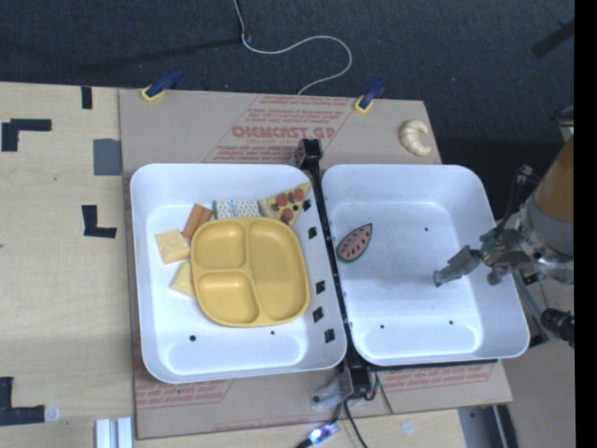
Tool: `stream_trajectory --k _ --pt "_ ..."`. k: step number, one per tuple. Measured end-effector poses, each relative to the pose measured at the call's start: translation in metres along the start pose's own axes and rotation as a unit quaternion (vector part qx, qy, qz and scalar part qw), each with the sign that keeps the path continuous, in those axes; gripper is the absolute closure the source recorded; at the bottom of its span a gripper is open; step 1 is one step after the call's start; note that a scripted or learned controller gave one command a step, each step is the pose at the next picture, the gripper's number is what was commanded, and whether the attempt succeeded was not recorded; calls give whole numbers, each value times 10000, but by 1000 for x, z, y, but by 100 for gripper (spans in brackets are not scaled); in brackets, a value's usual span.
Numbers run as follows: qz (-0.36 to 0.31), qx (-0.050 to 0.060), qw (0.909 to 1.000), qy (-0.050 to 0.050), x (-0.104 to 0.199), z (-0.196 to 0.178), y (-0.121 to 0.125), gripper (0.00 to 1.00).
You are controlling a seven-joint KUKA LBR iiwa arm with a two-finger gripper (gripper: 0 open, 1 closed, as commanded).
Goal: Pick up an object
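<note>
Dark carpet is running across the top, with a white cable [298,49] looping over it; below, a wooden bench [56,250] is carrying a cardboard sheet [280,124] clamped at its far corners by two blue-and-yellow clips [160,85]. Two white bins are sitting side by side on the cardboard, touching along a black divider.

Left bin [154,343] — a yellow divided plate [250,271] is lying in the middle, covering part of a tan square piece [172,246], an orange-brown piece [197,218] and some patterned flat pieces [284,201] along the far wall.

Right bin [420,339] — a small reddish leaf-shaped object [354,242] is lying flat near the divider, on the left part of the floor.

Gripper [450,271] is hanging over the right side of the right bin, well apart from the leaf-shaped object, nothing between its fingers; whether the jaws are open or closed cannot be told. Arm is coming in from the right edge.

A beige lump [416,137] is resting on the bench beyond the right bin.
</note>
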State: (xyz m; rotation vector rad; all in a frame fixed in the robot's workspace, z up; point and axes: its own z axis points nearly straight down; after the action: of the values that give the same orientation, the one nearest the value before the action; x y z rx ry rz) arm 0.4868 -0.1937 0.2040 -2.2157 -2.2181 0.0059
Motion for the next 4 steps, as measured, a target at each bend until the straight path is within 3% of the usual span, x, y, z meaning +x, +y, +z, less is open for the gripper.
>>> stream_trajectory --k 2,3,4 --pt "0 -7 10000 -3 -12 99 7 0" --pt "-2 -26 10000 -13 -11 120 7 0" --pt "-1 -44 10000 -25 -12 108 8 100"
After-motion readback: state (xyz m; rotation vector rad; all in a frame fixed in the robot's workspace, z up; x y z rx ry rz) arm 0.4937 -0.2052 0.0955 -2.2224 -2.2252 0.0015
